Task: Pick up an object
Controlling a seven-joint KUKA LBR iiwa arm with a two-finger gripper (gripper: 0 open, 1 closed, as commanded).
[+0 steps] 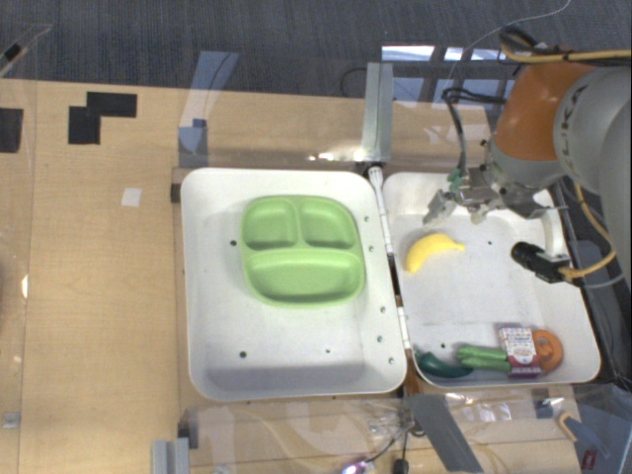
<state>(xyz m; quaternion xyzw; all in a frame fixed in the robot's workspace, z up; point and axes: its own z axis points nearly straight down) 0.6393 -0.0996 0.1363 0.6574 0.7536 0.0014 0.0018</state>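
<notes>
A yellow banana (pixel 433 251) lies in the upper left part of the right bin (pixel 494 294). My gripper (pixel 458 205) hangs just above and behind it, near the bin's far wall, apart from the banana. Its fingers (pixel 438 204) are spread open with nothing between them. Along the bin's near edge lie a green vegetable-like toy (pixel 479 356), a dark teal piece (pixel 434 366), a small packet with a red and white label (pixel 516 348) and an orange round thing (pixel 548 350).
A green divided plate (pixel 299 248) sits in the left bin (pixel 227 354). A metal divider (pixel 389 265) runs between the two bins. The grey arm with its orange band (pixel 538 107) and cables crowds the right bin's far right corner.
</notes>
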